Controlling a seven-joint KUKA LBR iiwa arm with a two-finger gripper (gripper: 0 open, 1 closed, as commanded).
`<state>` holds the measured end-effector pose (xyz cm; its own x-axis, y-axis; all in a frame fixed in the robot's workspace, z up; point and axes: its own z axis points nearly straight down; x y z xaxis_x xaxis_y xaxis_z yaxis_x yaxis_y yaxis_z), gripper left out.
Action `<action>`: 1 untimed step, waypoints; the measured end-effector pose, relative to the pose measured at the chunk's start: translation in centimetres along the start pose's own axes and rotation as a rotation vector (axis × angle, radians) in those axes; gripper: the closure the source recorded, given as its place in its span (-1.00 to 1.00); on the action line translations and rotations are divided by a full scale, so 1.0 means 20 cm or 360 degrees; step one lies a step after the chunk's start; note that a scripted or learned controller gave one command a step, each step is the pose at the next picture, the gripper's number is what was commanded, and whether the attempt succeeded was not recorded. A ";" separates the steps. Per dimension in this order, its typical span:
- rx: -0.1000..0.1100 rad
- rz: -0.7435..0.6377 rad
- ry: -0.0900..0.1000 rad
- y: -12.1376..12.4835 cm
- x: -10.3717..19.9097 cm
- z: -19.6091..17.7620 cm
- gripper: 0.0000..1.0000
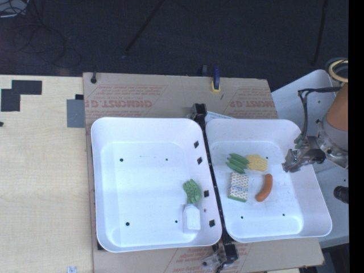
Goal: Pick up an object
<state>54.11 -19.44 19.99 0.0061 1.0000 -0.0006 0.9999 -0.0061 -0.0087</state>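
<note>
The right bin (pixel 310 220) holds an orange sausage-shaped piece (pixel 264 187), a yellow corn piece (pixel 257 162), a green pod-like piece (pixel 238 162) and a pale patterned block (pixel 239 186). In the left bin (pixel 114 232) lie a green leafy piece (pixel 193 191) and a white block (pixel 191 217), both near its right wall. My gripper (pixel 292 162) hangs over the right side of the right bin, to the right of the corn and above the sausage piece. I see nothing between its fingers.
The two bins sit on a cardboard sheet (pixel 148 98) on a wooden bench. A black divider clip strip (pixel 206 169) runs between the bins. A yellow and blue clamp (pixel 216 82) stands at the cardboard's far edge. The arm's body (pixel 338 124) fills the right side.
</note>
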 end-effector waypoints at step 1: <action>-0.0003 -0.0003 0.0003 -0.34 -0.10 0.02 1.00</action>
<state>47.21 -21.49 19.67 0.0043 1.0000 0.0012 1.0000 -0.0043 -0.0071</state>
